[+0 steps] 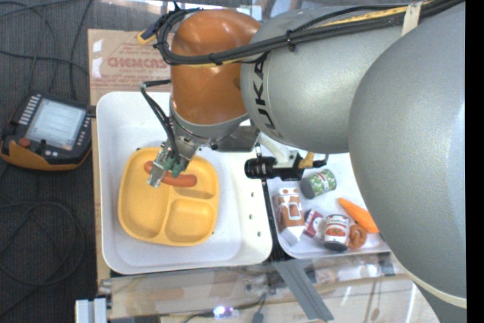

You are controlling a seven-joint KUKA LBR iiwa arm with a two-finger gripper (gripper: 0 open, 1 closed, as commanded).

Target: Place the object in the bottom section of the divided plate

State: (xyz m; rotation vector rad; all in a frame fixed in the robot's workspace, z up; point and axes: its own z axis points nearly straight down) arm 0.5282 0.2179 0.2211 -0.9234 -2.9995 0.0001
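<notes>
Reaching in from the right, the grey and orange arm hangs its gripper over the upper section of the yellow divided plate, which sits in the left white bin. How far the fingers stand apart cannot be told. A hot dog lies in that upper section, touching or just beside the gripper tip. The right bin holds a green can, a carrot and small packets. A teach pendant lies off the tabletop's left edge.
</notes>
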